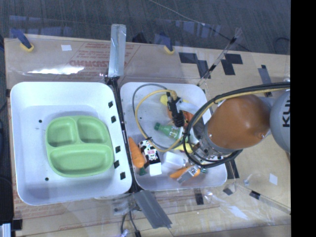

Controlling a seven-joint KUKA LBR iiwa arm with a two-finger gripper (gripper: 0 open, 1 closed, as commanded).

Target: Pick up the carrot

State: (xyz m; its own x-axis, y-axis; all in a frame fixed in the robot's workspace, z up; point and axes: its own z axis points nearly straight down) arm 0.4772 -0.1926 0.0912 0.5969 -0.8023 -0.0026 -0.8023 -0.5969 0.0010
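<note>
**Carrot against the wall, lower centre of the frame**

Across the frame, a tan tabletop (pixel 64 58) bearing two white bins. At left, the left bin (pixel 19 132) with a green divided plate (pixel 78 146) inside. At centre, the right bin (pixel 129 95), cluttered. Reaching in from the right, the grey arm (pixel 237 122) with its orange band, wrist low over the right half of that bin, looped about with yellow and black cable (pixel 140 107). Jaws hidden beneath the wrist: cannot tell whether apart or together.

Lying along the left wall of the right bin, toward its lower left corner: the carrot (pixel 135 152), orange, slender, pointing up-frame, well apart from the wrist. Just beside it on the right, a small black-and-white toy (pixel 148 151); just below that, a white block (pixel 155 169).

Probably a plastic toy: light, stiff, smooth, tapered, likely to roll or squirt out of a pinch near the tip. Best taken across the thick middle, squeezing across its width; little room on the wall side, crowded on the toy side.
</note>
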